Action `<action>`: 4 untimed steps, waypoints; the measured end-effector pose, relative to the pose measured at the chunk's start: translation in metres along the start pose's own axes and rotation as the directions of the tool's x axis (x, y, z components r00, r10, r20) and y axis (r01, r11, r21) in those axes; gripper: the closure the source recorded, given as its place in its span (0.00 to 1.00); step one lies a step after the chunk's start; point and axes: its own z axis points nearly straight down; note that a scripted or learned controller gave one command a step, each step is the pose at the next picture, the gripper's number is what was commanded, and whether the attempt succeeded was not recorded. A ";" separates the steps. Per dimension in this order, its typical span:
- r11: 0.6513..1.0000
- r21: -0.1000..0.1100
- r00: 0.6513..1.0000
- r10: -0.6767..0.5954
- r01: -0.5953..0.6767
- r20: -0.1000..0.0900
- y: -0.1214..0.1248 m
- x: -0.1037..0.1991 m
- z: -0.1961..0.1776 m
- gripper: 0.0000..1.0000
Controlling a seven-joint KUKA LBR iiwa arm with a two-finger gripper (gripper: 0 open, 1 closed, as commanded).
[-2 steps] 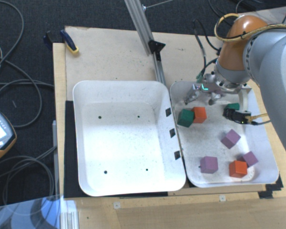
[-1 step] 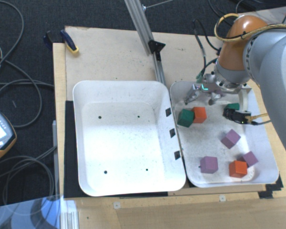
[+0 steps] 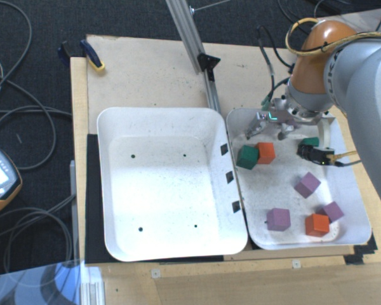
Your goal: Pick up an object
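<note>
Objects for picking all lie in the right-hand shallow white bin (image 3: 352,199), at the right of the frame. Near its upper left sit a dark green block (image 3: 247,157) and an orange-red block (image 3: 265,152), touching side by side. Toward the middle right lies a light purple block (image 3: 307,185). Along the lower edge are another purple block (image 3: 278,218), an orange cube (image 3: 317,224) and a third purple block (image 3: 333,211), the last two just beside each other. A small green piece (image 3: 310,142) shows near the bin's upper right, partly hidden by the arm's hardware.

The left-hand shallow white bin (image 3: 114,189) occupies the middle of the frame, speckled with small dark marks.

The grey arm with its orange band (image 3: 320,40) enters from the upper right, and the claw (image 3: 270,125) hangs over the upper part of the right bin, just above the green and orange-red blocks. Whether the claw is spread or pressed together cannot be told from this angle, and no block is seen in it.

Both bins rest on a pale wooden bench (image 3: 152,75); a blue-and-yellow tool (image 3: 93,54) lies at its upper left corner.
</note>
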 end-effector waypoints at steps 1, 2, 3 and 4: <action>1.000 0.000 1.000 0.000 0.000 0.000 0.000 0.000 0.000 0.00; 1.000 0.000 1.000 0.000 0.000 0.000 0.000 0.000 0.000 0.00; 1.000 0.000 1.000 0.000 0.000 0.000 0.000 0.000 0.000 0.00; 1.000 0.000 1.000 0.000 0.000 0.000 0.000 0.000 0.000 0.00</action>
